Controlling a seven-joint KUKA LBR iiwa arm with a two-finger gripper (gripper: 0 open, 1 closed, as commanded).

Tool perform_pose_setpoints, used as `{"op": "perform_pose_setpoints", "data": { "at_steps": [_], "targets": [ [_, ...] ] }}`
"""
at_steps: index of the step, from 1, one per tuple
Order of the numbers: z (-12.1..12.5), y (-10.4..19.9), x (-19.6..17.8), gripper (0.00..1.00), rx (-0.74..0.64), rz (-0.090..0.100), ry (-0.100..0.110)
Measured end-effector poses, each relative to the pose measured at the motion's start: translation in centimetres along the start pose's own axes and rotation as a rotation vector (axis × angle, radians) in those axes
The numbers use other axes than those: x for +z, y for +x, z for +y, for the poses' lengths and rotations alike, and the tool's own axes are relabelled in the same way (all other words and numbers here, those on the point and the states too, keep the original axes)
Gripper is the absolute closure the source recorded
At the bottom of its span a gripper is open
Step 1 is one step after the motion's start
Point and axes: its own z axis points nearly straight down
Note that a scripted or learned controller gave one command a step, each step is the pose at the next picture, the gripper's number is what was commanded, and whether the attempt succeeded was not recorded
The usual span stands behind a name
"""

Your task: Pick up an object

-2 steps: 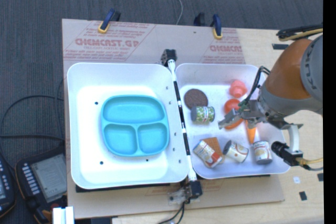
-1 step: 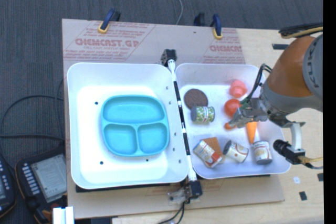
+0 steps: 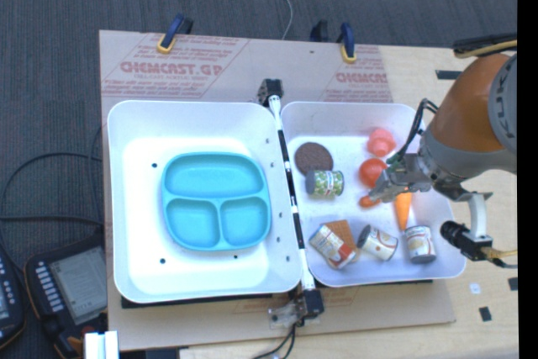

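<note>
While the orange carrot (image 3: 403, 208) lies in the right bin (image 3: 336, 115) just beside the gripper (image 3: 385, 187), on its near-right side, nothing sits between the fingers; their spread cannot be told. Red tomato (image 3: 371, 171) touches the gripper's far side. Small cans (image 3: 380, 243) line the near wall; blue divided tray (image 3: 217, 199) occupies the left bin (image 3: 134, 139).

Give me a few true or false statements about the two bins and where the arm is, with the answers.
1. The blue divided tray lies in the left bin. True.
2. The gripper hangs over the left bin. False: it is over the right bin, near the red tomato and the orange carrot.
3. The brown round cookie lies in the right bin. True.
4. The green can sits inside the blue tray. False: it lies in the right bin, just below the cookie.
</note>
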Motion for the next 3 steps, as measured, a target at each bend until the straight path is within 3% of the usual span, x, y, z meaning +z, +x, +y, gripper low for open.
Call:
{"op": "perform_pose_setpoints", "data": {
  "at_steps": [1,2,3],
  "targets": [
    [0.0,0.0,0.0,0.00,0.000,0.000,0.000],
    [-0.8,3.6,6.8,0.00,0.001,0.000,0.004],
    [-0.6,3.6,5.7,1.00,0.001,0.000,0.000]
  ]
}}
